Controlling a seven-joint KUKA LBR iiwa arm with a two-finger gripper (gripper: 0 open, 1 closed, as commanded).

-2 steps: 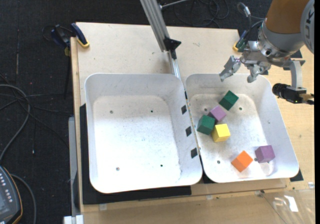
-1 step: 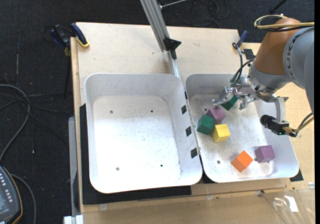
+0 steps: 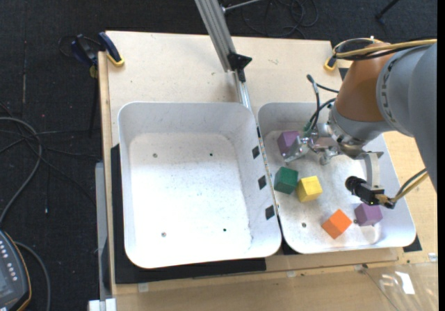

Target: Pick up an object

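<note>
Looking down on the bench (image 3: 181,59), we see two white bins side by side. The right bin (image 3: 400,233) holds five blocks: a purple cube (image 3: 288,141) near its upper left, a green cube (image 3: 286,181) just beside a yellow cube (image 3: 309,188), an orange cube (image 3: 337,223) lower down, and a second purple cube (image 3: 368,214) near the right wall. We see the arm (image 3: 389,90) reaching over this bin, its pincer (image 3: 311,147) low and just beside the first purple cube. We cannot tell how its fingers stand. The left bin (image 3: 184,184) lies apart from the arm.
</note>
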